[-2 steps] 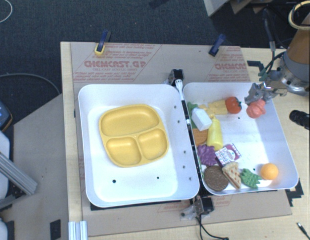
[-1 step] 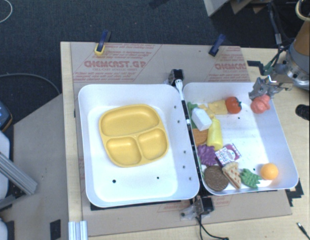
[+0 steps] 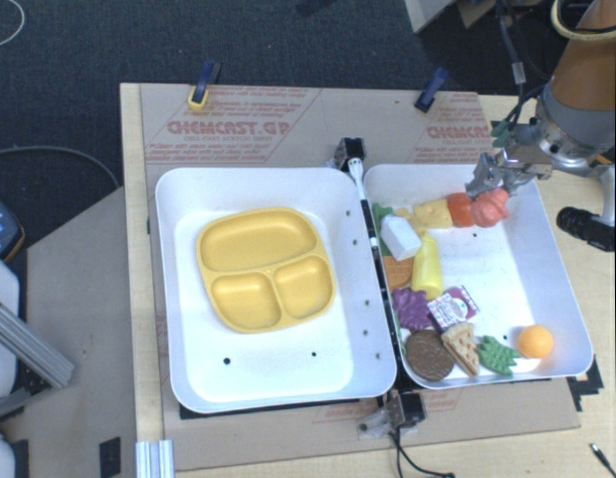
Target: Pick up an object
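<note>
My gripper [image 3: 490, 185] is over the far part of the right bin [image 3: 546, 267], on the end of the grey arm with the orange band. A pink-red toy [image 3: 494, 208] sits directly under its tip, touching or nearly touching it. An orange-red piece [image 3: 460, 210] lies just to the left, beside a yellow wedge [image 3: 432, 214]. The same bin also holds a white block [image 3: 399, 235], a yellow corn-like piece [image 3: 427, 263], purple grapes [image 3: 412, 310], a pink-and-white packet [image 3: 452, 308], a brown cookie [image 3: 428, 355], a green leaf [image 3: 498, 355] and an orange ball [image 3: 534, 342].
A yellow divided plate [image 3: 263, 267] lies in the left bin [image 3: 188, 347]. Most toys crowd the right bin's left side and front edge, leaving bare white floor in its middle right. Blue clamps [image 3: 201, 86] hold the cardboard at the back.
</note>
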Robot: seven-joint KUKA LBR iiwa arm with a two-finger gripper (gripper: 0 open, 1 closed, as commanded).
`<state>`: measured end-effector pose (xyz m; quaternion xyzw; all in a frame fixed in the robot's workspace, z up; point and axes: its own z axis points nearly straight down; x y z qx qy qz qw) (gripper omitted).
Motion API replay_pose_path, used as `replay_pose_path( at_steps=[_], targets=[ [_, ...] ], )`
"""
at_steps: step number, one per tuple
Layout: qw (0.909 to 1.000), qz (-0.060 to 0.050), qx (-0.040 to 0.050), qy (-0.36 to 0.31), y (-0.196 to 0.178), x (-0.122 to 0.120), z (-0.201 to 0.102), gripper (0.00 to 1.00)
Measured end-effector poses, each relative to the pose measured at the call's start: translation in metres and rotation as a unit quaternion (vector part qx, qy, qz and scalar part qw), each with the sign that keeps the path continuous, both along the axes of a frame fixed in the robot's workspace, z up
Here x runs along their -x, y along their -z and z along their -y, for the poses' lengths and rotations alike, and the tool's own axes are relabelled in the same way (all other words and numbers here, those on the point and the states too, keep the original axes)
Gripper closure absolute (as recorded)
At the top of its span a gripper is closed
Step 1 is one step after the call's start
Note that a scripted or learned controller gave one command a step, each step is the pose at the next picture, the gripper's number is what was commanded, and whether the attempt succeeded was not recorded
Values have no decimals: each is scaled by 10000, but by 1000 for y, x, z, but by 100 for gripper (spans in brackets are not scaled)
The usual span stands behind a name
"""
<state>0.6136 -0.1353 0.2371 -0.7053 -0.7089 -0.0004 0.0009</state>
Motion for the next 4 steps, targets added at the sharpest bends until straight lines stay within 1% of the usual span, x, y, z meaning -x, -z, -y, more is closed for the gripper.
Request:
replay_pose_path(
  at_steps=[1,2,3,4],
  targets=[
    [10000,-5,0,0,-4,-3,-49,100],
    [10000,-7,-5,-5,-10,5,-103,100],
    [10000,-9,-4,-9,-8,6,-160,100],
    [10000,-22,3,5,16,16,-202,100]
  ],
)
